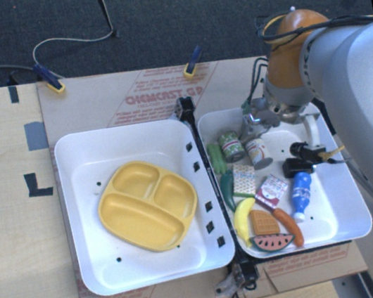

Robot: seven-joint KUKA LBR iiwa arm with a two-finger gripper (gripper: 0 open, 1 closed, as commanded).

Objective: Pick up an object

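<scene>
My gripper (256,124) hangs low over the back of the right bin (342,221), just right of a green can (231,146) and above a small white can (256,151). Nothing shows between its fingers. Further forward in this bin lie a blue and white bottle (301,194), a pink packet (273,190), a checkered packet (244,182), a green cucumber (220,167), a banana (241,218), a brown cracker (264,222), an orange sausage (290,225) and a watermelon slice (273,242).
The left bin (96,264) holds a yellow divided plate (148,204). The grey arm with its orange band (294,47) comes in from the right, over the right bin's back corner. Cardboard lies under both bins.
</scene>
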